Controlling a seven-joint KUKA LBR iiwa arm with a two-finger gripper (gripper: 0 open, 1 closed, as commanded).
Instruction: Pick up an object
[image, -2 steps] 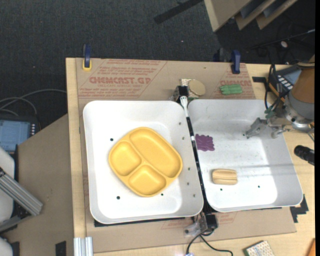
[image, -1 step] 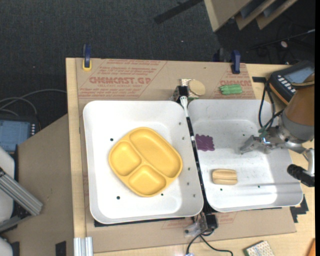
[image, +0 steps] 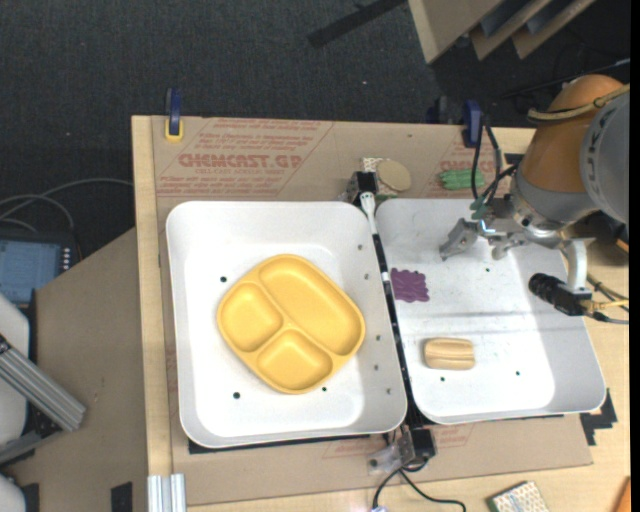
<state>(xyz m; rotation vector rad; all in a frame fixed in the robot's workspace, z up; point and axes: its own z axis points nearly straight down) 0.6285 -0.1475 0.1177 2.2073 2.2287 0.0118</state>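
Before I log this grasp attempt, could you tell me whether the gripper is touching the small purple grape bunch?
Apart. The camera view shows bare white bin floor between the gripper and the small purple grape bunch.

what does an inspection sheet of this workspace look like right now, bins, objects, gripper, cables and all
surface: two shallow white bins, left bin and right bin, side by side on a brown board.
job's things: yellow divided tray in the left bin; purple bunch and tan bun-like item in the right bin.
clutter: green item and round tan disc on the board behind the bins.
grippers: gripper over the right bin's far part, nothing between its fingers.
cables: black cable by the arm; another at the front edge.
surroundings: dark carpet.
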